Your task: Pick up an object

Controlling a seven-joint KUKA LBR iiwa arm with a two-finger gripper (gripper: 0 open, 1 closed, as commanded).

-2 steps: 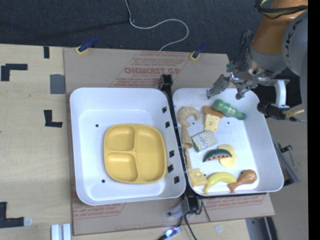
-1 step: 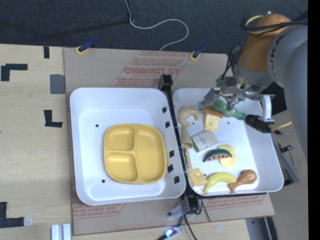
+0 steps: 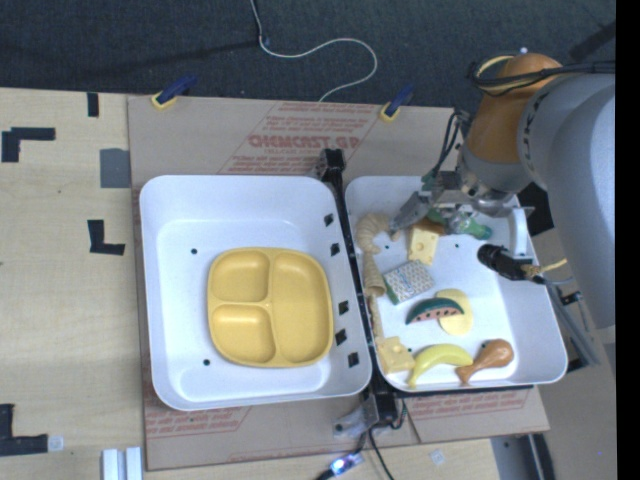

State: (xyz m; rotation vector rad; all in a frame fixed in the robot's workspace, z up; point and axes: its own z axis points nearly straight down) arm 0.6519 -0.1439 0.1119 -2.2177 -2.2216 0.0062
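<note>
Two shallow white bins sit side by side on a cardboard-covered bench, seen from above at a slant. The left bin [image 3: 165,298] holds a yellow divided plate [image 3: 270,306] with three compartments, lying flat near its middle. The right bin [image 3: 540,338] holds a scatter of toy food. A grey arm with an orange band [image 3: 500,118] reaches in from the right, and its gripper [image 3: 432,211] hangs low over the far part of the right bin; whether it is apart or together cannot be told from this angle (the wrist body hides much of it). Just on the near side of the gripper lies a pale yellow cheese wedge [image 3: 424,245], close beneath it but not visibly between anything. Nearer still is a small grey-green checked block [image 3: 408,281], then a watermelon slice [image 3: 440,311] with a green rind. Along the near edge of the bin lie a yellow banana [image 3: 438,359] and, touching its right end, a brown chicken drumstick [image 3: 488,358]. Pale, bread-like pieces [image 3: 372,258] line the bin's left wall. A white cable [image 3: 320,53] loops across the dark floor beyond the bench.
</note>
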